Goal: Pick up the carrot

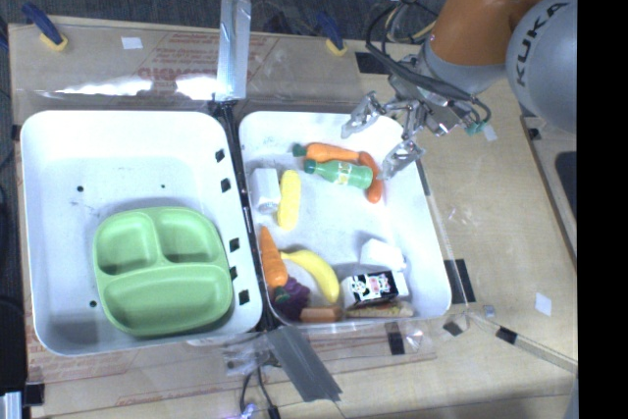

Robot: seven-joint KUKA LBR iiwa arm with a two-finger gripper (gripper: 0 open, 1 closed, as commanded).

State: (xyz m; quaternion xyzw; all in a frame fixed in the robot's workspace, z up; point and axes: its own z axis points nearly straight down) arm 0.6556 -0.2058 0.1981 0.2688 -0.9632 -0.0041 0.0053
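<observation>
Three carrot-like pieces lie in the right bin (432, 221). One carrot (332, 153) with a green top lies near the far wall. A short orange piece (372, 183) sits just right of a green bottle (343, 174). A third carrot (271, 255) lies along the bin's left wall. My gripper (383, 136) hangs over the far right part of this bin, just right of the far carrot. It is open, and nothing shows between its fingers.
The right bin also holds a yellow corn-like piece (289, 199), a banana (316, 271), a white packet (265, 188), a milk carton (377, 288), a purple item (289, 294) and a white block (382, 254). A green divided tray (162, 270) lies in the left bin (59, 162).
</observation>
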